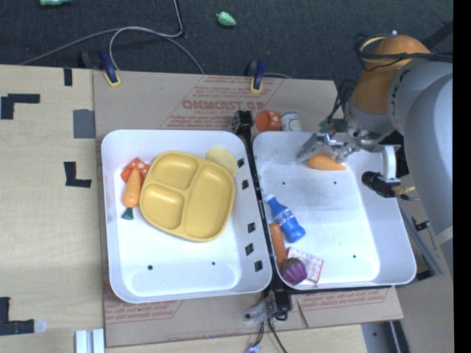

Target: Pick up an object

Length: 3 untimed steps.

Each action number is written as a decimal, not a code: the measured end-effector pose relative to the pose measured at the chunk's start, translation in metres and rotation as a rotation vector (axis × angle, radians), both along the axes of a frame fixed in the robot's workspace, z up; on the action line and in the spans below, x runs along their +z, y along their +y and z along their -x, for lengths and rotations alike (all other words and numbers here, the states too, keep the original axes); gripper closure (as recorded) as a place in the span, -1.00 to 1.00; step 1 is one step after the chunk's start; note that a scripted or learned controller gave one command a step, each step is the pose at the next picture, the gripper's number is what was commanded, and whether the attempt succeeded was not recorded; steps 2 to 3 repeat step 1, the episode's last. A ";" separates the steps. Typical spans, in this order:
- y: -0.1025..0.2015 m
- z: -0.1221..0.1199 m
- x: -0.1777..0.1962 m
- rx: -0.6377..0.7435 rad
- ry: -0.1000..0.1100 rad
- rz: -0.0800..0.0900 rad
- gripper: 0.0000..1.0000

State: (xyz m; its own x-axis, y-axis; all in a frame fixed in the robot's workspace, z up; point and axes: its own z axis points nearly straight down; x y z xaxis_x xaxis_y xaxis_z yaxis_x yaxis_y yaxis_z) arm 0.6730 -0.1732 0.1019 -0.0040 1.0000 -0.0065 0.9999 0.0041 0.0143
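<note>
My gripper (pixel 324 150) hangs over the far part of the right bin (pixel 383 226), just above a small orange object (pixel 327 165) near the bin's back wall. The gripper overlaps that object's top edge, so I cannot tell whether they touch. Further forward in the same bin, a blue bottle (pixel 285 219) lies along the left wall. In front of the bottle is an orange sausage-shaped piece (pixel 277 240). A purple object (pixel 294 271) on a small packet (pixel 313 265) sits in the near left corner.
The left bin (pixel 176 271) holds a yellow divided plate (pixel 186 196), a carrot (pixel 132 190), a red piece (pixel 135 168) and a pale yellow item (pixel 223 157). Small objects (pixel 276 120) sit behind the bins. Clamps (pixel 257 76) and a cable (pixel 147 31) lie at the far edge.
</note>
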 end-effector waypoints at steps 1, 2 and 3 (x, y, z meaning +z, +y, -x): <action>0.001 -0.001 0.011 0.003 -0.002 0.002 1.00; 0.001 -0.001 0.011 0.003 -0.002 0.002 1.00; 0.001 -0.001 0.011 0.003 -0.002 0.002 1.00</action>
